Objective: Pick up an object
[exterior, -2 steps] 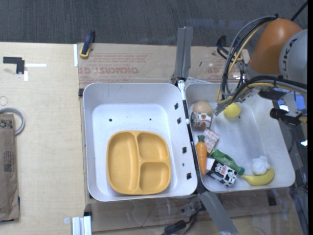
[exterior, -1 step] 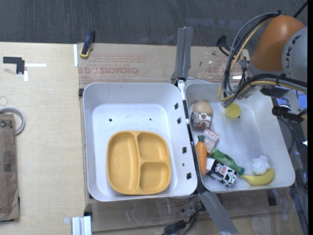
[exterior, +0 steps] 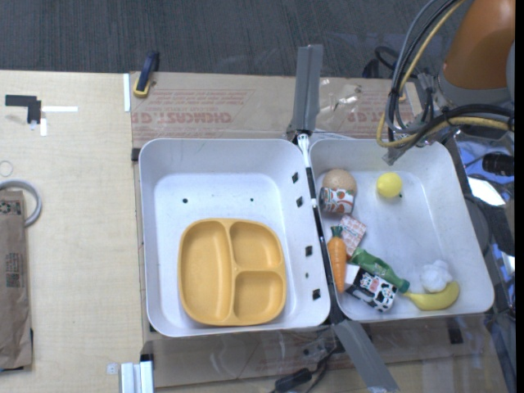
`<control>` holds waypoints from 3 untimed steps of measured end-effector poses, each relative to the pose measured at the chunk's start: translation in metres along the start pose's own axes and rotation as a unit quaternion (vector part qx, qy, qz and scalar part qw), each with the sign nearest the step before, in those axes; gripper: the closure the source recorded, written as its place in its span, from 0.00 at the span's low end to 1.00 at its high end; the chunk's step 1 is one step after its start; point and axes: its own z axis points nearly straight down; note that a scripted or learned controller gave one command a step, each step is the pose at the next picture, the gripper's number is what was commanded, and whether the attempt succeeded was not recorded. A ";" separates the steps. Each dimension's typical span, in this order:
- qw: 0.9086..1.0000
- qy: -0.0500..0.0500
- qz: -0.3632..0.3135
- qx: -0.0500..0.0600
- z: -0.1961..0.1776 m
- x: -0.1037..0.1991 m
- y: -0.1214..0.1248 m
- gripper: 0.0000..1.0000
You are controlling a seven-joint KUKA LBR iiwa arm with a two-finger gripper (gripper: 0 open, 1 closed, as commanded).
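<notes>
Camera view: I am looking down on two white bins sitting side by side on the bench. The left bin (exterior: 164, 170) is holding a yellow divided plate (exterior: 232, 272), lying flat toward its near side. The right bin (exterior: 442, 219) is carrying the pickable items: a yellow ball (exterior: 390, 186) resting alone near the far wall, a round brownish can (exterior: 336, 191) by the left wall, a small patterned packet (exterior: 353, 233) just below it, an orange carrot (exterior: 337, 259) lying along the left wall, a green packet (exterior: 379, 270) beside a black-and-white carton (exterior: 372, 290), and a banana (exterior: 434, 297) touching a white lump (exterior: 436, 274) in the near right corner. The arm (exterior: 483, 39) is hanging at upper right, cables trailing; I cannot tell how its jaws are standing or whether they are holding anything.
</notes>
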 end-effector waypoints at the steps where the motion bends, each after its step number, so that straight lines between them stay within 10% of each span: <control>1: 1.000 0.001 0.029 0.001 -0.022 0.019 -0.026 1.00; 2: 0.998 0.002 0.056 0.001 -0.037 0.114 -0.059 1.00; 3: 1.000 0.001 0.004 0.001 -0.018 0.088 -0.009 1.00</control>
